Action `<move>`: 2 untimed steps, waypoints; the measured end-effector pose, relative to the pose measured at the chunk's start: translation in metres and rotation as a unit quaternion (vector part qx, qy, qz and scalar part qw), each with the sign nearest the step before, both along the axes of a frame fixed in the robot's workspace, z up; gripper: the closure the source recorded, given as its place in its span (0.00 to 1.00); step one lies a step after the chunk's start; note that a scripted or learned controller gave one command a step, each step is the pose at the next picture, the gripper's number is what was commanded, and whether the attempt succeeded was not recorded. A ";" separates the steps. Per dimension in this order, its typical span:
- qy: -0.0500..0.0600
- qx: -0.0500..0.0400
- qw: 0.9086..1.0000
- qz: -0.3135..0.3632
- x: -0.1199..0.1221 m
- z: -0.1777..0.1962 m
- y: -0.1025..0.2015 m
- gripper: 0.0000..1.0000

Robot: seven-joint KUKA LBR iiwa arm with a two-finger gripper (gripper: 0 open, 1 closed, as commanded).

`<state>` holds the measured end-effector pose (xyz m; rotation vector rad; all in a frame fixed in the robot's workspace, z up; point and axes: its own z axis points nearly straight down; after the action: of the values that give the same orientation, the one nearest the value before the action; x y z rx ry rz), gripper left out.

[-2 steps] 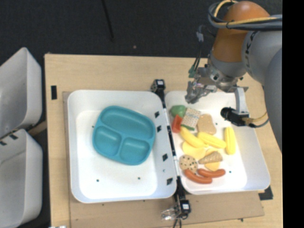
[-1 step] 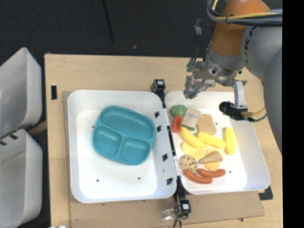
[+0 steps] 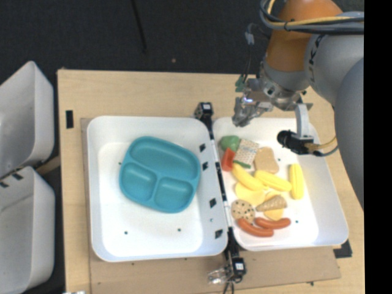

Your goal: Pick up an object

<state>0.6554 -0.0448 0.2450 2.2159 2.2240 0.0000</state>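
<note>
The right bin (image 3: 318, 216) holds a heap of toy food: a green piece (image 3: 231, 143), a cracker-like square (image 3: 247, 152), a tan bread slice (image 3: 266, 160), yellow bananas (image 3: 248, 179), a corn cob (image 3: 296, 180), a cookie (image 3: 242, 210), a cheese wedge (image 3: 273, 203) and red sausages (image 3: 263, 226). My gripper (image 3: 242, 116) hangs above the bin's far left corner, just beyond the green piece. Nothing is seen between its fingers.
The left bin (image 3: 104, 225) holds a teal divided plate (image 3: 160, 174). A small black fixture (image 3: 204, 110) sits at the back between the bins. The arm's orange band (image 3: 298, 26) and grey body rise at the right. White blocks (image 3: 21, 121) stand at the far left.
</note>
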 end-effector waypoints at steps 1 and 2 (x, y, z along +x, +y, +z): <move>0.001 0.000 1.000 -0.002 -0.015 0.002 -0.005 1.00; 0.001 0.000 1.000 -0.001 -0.010 -0.013 -0.001 1.00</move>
<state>0.6451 -0.0460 0.2315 2.2194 2.2233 -0.0034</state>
